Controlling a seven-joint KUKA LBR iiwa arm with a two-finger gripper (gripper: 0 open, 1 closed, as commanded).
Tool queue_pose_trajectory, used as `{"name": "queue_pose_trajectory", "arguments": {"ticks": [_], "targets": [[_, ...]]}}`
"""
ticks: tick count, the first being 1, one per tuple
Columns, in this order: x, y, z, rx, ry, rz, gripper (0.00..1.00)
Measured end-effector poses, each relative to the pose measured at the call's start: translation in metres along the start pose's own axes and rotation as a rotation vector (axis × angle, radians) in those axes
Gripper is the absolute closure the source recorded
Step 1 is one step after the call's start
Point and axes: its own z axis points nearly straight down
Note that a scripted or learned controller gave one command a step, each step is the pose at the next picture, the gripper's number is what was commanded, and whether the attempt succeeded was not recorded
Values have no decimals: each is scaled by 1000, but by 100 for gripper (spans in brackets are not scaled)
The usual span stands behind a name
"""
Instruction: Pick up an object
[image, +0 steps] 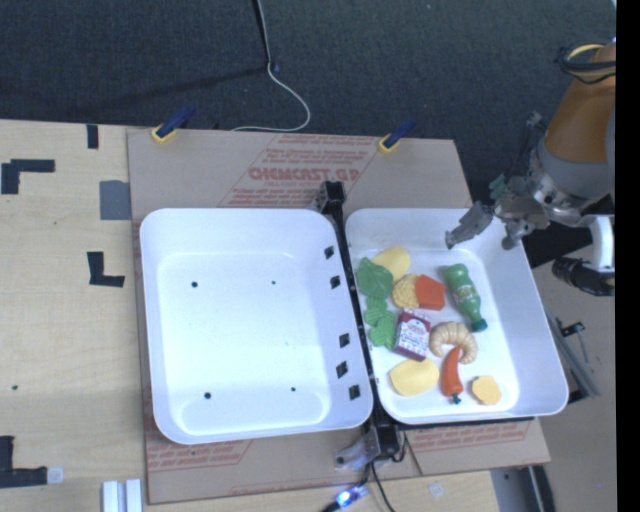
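Nearest the lens, along the front wall of the right bin (520, 405), lie a yellow lump (414, 377), a red chilli (452, 372) and a small orange piece (486, 390), and behind them the rest of the toy food sits packed close: a croissant (452, 337), a dark red packet (412, 335), green leafy pieces (377, 290), a corn cob (405, 293), an orange-red block (430, 291), a pale yellow fruit (393, 262) and a green bottle (465, 296). Any of these could be the thing to pick, and all of them are in that bin; the left bin (160, 330) beside it shows bare white. The pincer (490, 228) hangs over the far right corner of the right bin with its two fingers spread wide and nothing between them. From where I stand the trouble looks plain enough. It is near the back wall and apart from the pile, so a straight drop would likely close on air or knock the rim. If it moves in over the heap, the pieces touch one another so tightly that a finger may land on top of a neighbour, shove the bottle aside, or pinch two at once. The rounded ones look apt to squirt out.
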Motion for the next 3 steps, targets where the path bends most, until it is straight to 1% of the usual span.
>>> {"name": "queue_pose_trajectory", "arguments": {"ticks": [1,2,3], "targets": [[63,39,113,8,4,-6,0],[88,51,149,2,0,-3,0],[86,52,135,-3,-3,-2,100]]}}
